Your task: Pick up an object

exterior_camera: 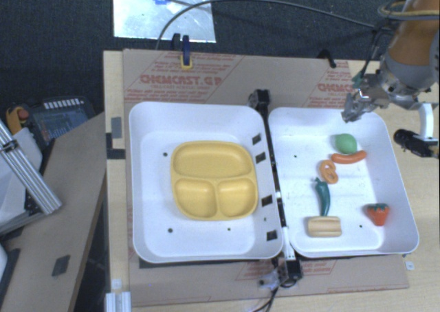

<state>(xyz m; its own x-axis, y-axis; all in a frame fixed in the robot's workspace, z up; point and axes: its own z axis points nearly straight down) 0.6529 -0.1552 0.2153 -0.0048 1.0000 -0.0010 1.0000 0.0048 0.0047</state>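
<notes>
Camera placement: we have one fixed view, set above the bench and looking down at a slant.

We look from the bench's near edge toward its far edge, where a brown board (pixel 206 73) gives way to dark floor and a shiny metal sheet (pixel 163 0). We are far enough back that both white bins sit whole in frame, the left bin (pixel 148 166) with its yellow divided tray (pixel 210 180) and the right bin (pixel 392 201) beside it. The arm (pixel 416 36) enters at our upper right, cut by the frame edge. A side table (pixel 51 187) lies at our left margin.
</notes>
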